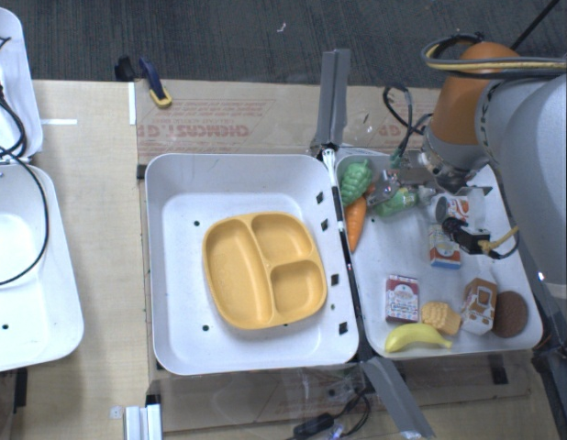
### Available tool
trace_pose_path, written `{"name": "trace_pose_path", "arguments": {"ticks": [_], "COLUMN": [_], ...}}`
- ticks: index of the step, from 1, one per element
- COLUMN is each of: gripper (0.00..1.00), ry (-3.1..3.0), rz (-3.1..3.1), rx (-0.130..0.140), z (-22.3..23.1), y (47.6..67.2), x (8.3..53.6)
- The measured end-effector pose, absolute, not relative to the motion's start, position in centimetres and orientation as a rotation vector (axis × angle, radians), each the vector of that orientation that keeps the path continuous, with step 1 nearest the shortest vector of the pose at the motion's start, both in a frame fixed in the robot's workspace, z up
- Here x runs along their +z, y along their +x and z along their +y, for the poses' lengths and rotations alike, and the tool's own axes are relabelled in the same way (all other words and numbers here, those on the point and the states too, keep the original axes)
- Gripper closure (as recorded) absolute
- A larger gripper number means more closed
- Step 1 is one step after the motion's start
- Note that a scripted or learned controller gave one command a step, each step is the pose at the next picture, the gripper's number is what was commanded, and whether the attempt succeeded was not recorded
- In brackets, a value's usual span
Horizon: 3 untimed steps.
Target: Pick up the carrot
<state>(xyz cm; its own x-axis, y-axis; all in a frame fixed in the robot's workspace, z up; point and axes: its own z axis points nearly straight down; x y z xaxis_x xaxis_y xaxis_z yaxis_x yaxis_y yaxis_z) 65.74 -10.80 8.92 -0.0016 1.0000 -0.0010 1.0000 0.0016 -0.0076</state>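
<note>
The hand hung low over the back of the right bin; whether it was spread or pressed together, I cannot tell. Just beside it, to its left, the carrot lay against the bin's left wall, below a green vegetable.

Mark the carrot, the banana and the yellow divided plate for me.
carrot (pixel 354 225), camera view: middle of its orange body.
banana (pixel 416 339), camera view: middle of its curve.
yellow divided plate (pixel 230 266), camera view: floor of its large left compartment.
</note>
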Motion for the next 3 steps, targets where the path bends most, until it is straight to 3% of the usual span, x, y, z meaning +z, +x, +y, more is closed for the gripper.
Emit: {"name": "trace_pose_path", "arguments": {"ticks": [1,2,3], "gripper": [0.00,1.00,0.00], "ry": [-2.460,-2.458,-2.458], "rz": [-1.935,-1.938,-1.937], "rx": [0.024,0.027,0.026], "z": [-9.77,-9.74,-9.74], "y": [65.45,65.51,65.51], "x": [8.67,9.40,9.41]}}
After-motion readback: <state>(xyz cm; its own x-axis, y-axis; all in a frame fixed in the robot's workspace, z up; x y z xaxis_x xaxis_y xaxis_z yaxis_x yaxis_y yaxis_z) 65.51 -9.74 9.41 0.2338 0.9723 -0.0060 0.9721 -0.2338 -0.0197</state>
